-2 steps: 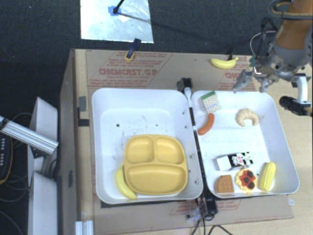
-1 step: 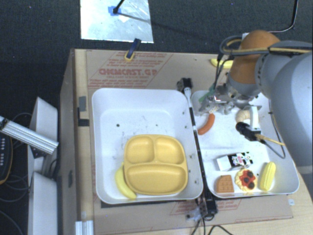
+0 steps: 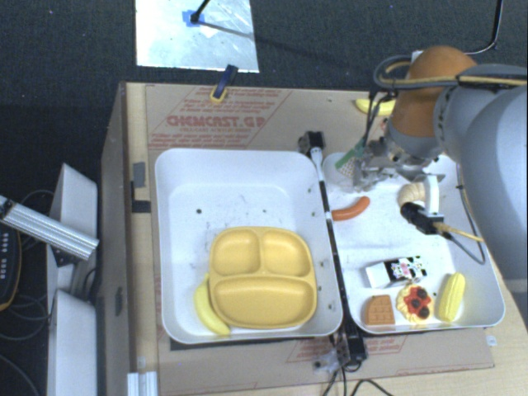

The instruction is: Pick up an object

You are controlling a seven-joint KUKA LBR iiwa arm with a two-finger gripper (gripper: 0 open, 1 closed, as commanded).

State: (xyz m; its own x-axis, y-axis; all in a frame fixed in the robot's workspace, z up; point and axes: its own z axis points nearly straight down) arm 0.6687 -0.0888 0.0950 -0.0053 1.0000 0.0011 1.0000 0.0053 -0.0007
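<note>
My gripper [image 3: 356, 168] hangs low over the far left corner of the right bin [image 3: 487, 291], below the orange wrist band. A small orange sausage [image 3: 350, 209] lies just in front of it, apart from it. To the right of the sausage sits a cream, bun-like piece [image 3: 411, 194]. Along the bin's near side lie a black-and-white packet [image 3: 397, 271], a brown cracker [image 3: 379, 309], a pizza slice [image 3: 415, 301] and a yellow corn cob [image 3: 450, 295]. Something pale and greenish shows at the gripper, too blurred to name.
The left bin [image 3: 177, 221] holds a yellow divided plate [image 3: 262, 275] with a banana [image 3: 208, 308] against its near left edge. A ridge [image 3: 327, 221] separates the two bins. A yellow item [image 3: 368, 104] lies on the cardboard behind the right bin. The arm covers the far right.
</note>
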